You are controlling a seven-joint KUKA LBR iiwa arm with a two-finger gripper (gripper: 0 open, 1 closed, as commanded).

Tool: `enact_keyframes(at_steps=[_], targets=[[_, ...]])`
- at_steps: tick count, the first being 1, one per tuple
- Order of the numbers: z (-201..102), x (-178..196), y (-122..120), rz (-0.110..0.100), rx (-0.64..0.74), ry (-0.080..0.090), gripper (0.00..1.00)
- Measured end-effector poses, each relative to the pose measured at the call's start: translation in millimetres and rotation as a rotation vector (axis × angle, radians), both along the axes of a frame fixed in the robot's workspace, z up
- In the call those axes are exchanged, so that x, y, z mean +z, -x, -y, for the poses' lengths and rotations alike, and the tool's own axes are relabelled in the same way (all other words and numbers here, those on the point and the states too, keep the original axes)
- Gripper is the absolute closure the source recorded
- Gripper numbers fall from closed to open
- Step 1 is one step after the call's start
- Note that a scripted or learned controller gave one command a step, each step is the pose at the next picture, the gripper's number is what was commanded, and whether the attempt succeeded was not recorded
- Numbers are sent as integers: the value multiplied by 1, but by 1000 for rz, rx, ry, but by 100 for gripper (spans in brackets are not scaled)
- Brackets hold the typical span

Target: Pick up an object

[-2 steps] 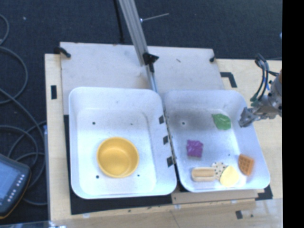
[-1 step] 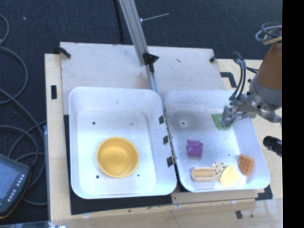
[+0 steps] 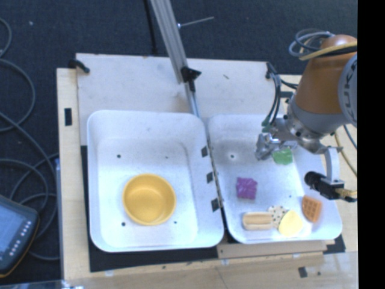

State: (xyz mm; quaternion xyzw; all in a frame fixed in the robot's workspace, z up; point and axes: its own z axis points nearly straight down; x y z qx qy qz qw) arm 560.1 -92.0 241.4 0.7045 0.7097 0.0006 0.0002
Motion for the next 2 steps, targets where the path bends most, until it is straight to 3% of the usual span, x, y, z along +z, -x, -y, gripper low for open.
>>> enact_keyframes(at_steps=[2], targets=[[-102,2,-1,-1,1,-2,100]])
